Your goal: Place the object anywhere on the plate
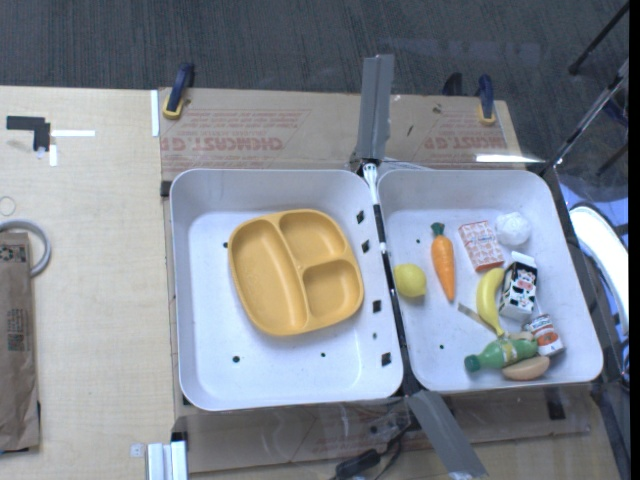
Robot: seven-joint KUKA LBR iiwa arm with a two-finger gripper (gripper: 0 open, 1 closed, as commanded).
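One yellow plate (268,273) is held in the left bin (215,368), a lemon (410,280) and carrot (443,262) in the right bin (436,348). The gripper's state cannot be told.

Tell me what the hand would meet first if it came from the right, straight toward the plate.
Probably the small carton, then the banana and the carrot, before the plate; moving high enough, it could pass over them all.
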